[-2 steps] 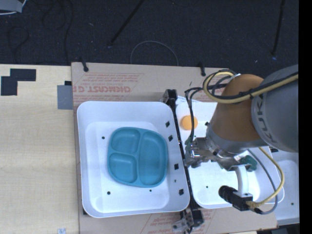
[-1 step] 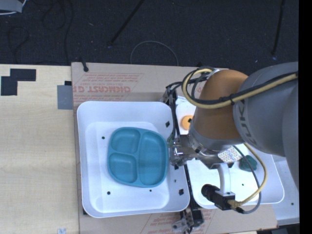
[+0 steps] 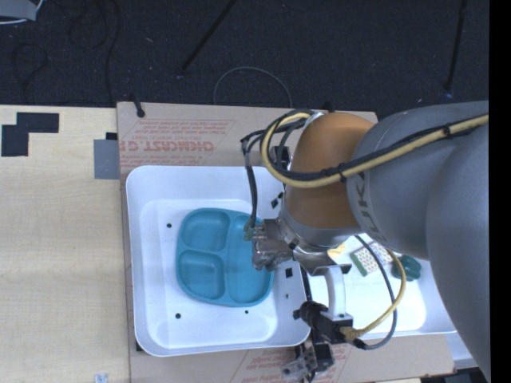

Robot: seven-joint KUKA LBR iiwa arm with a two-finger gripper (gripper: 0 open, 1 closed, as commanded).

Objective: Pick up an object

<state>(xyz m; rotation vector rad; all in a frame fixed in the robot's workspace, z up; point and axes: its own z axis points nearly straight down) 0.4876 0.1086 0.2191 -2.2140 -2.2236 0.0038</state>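
Turquoise plastic divided plate (image 3: 217,255) lies flat in the left shallow white bin (image 3: 152,294), toward that bin's right side. Just beside its right edge, the grey arm's two-finger pincer (image 3: 263,250) reaches down, the orange wrist band (image 3: 323,174) above it; whether it is apart or together, I cannot tell.

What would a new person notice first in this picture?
The big grey arm with its orange band comes in from the right and covers much of the right bin. In the left bin lies a blue divided plate, close beside the arm's wrist.
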